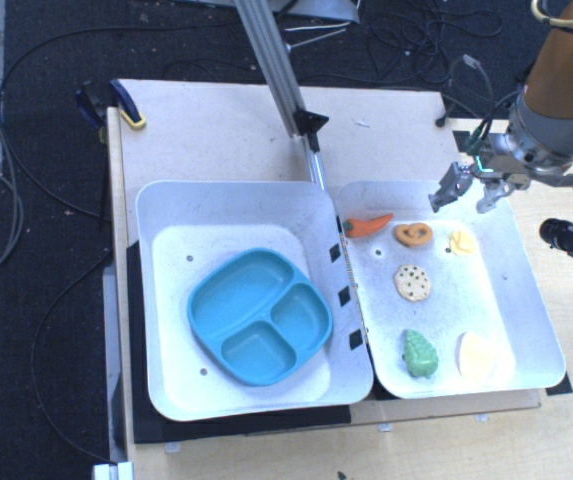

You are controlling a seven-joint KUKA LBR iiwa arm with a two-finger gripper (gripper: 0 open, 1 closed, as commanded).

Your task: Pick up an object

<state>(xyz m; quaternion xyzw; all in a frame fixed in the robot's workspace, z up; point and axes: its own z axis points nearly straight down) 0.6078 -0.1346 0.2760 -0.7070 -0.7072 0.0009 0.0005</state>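
Here you see the arm (558, 78) reaching in over the right bin's (526, 298) far right corner, its gripper (469, 194) spread and holding nothing. Below it near the far edge lie the carrot (370, 225), pretzel (413, 234) and small yellow piece (460, 242).

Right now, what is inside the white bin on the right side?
The right bin holds an orange carrot, a pretzel, a small yellow piece, a cookie, a green item and a pale yellow item. All lie uncovered.
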